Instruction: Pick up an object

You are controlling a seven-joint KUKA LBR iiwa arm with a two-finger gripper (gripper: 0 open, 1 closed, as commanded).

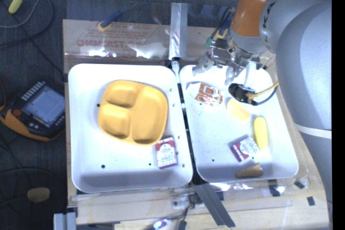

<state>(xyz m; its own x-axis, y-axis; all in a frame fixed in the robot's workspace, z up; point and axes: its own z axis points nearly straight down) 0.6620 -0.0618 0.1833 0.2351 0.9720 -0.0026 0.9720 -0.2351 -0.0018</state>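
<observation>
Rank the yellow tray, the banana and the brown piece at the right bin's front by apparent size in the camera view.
1. yellow tray, by far
2. banana
3. brown piece, only slightly smaller than the banana

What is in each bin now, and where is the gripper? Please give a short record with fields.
left bin: yellow divided tray; small red packet
right bin: orange-white packet; pale round piece; yellow banana-like piece; dark red packet; brown piece
gripper: above the far part of the right bin
gripper holds: nothing visible
</observation>
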